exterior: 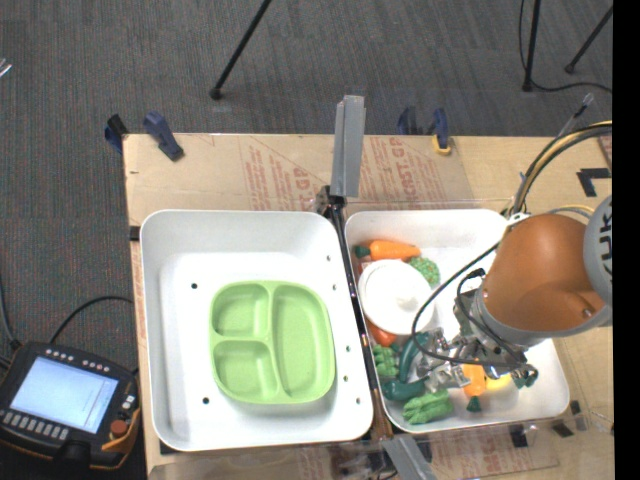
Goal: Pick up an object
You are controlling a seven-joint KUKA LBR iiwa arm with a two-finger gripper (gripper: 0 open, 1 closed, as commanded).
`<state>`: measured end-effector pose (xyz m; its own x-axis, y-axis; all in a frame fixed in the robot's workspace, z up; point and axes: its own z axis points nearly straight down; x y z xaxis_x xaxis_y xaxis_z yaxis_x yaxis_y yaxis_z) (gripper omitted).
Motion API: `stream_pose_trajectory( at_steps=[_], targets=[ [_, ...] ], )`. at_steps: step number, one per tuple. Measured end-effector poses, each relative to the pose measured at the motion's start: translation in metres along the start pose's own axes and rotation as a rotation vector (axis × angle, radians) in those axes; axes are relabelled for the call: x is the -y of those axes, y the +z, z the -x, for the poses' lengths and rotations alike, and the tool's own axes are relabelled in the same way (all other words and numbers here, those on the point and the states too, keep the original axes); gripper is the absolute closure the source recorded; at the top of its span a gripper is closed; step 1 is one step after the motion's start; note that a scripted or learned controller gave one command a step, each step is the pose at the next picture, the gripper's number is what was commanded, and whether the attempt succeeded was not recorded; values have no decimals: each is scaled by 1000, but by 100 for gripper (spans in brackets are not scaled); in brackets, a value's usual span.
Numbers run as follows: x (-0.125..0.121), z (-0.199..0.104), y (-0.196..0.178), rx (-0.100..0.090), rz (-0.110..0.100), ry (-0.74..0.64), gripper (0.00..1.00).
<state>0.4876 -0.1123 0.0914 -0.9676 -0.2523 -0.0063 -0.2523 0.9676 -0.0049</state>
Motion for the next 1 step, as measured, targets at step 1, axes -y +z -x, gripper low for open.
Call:
stream_pose_trajectory(
  at_steps=[1],
  targets=[
    [16, -1, 4, -5, 6, -82, 100]
  ],
)
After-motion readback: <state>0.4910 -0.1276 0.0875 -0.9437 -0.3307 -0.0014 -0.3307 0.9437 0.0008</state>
